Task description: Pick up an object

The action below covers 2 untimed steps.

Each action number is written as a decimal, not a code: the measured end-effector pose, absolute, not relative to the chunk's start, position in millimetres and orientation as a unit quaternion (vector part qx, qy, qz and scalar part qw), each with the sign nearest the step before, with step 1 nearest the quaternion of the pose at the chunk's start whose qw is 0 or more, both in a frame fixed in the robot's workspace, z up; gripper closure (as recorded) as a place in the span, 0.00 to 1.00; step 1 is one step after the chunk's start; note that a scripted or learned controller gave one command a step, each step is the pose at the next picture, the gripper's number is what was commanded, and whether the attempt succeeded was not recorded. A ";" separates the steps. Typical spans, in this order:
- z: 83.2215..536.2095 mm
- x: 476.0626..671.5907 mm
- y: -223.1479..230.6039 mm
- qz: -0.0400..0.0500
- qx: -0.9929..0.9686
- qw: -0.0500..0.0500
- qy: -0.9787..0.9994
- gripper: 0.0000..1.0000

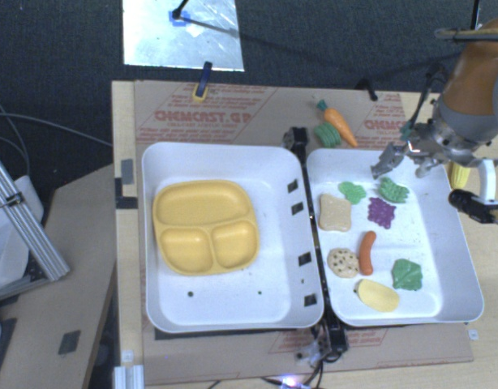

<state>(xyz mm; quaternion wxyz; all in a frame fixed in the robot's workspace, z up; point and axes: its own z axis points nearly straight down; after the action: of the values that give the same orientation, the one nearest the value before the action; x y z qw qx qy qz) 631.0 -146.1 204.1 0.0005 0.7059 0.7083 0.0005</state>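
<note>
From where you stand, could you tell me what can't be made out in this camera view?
- The arm: its upper part is cut off by the right edge.
- The pincer: too blurred to read.
- The carrot, outside the right bin: its leafy end is too small to detail.

one fixed camera looks down at a slant from above the table (87, 217), far enough to take in both white bins, left bin (225, 156) and right bin (444, 241), side by side.
</note>
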 end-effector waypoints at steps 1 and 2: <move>79.0 630.2 -178.7 -0.001 0.707 -0.001 0.707 0.00; 96.0 632.7 -177.5 0.001 0.706 0.003 0.708 1.00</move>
<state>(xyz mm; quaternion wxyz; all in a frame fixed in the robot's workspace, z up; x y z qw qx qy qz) 632.7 -177.5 96.0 0.0027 0.7064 0.7078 0.0015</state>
